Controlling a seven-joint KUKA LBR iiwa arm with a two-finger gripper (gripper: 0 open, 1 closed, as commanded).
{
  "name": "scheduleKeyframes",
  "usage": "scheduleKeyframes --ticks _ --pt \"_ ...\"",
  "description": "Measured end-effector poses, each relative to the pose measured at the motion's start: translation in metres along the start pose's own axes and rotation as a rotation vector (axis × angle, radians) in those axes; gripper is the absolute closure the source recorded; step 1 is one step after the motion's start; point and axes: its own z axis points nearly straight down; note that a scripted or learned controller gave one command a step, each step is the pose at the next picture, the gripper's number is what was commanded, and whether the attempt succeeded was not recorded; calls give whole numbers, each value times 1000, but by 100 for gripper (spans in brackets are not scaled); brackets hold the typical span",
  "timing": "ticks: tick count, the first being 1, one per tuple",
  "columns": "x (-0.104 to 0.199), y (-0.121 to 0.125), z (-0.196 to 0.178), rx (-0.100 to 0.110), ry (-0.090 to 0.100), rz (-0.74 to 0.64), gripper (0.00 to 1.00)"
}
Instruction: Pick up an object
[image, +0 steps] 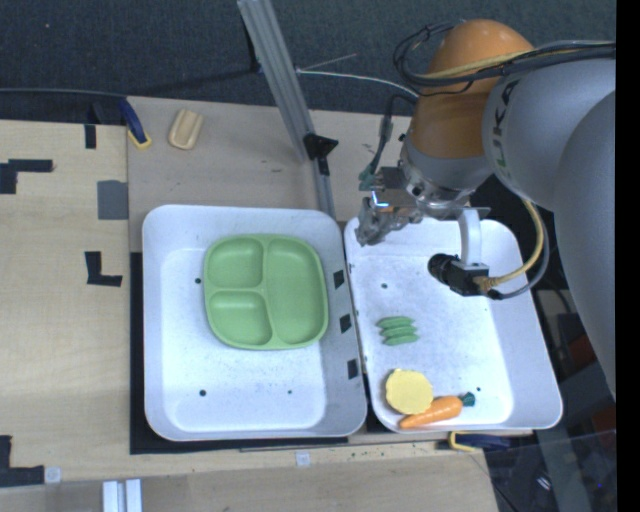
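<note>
Over the right bin (520, 395) the hand (372, 222) is held, grip unclear; beans (397, 330) must be reached next.

A green divided plate (266, 291) lies in the left white bin (170, 400), while a tan clip (185, 129) rests on the wooden bench (60, 330) beyond that bin's far-left corner.

Pea pod (397, 330), yellow disc (408, 390), carrot (433, 411)
</note>
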Motion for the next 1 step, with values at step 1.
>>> scheduleKeyframes --ticks 1 --pt "46 -13 15 2 -1 1 100"
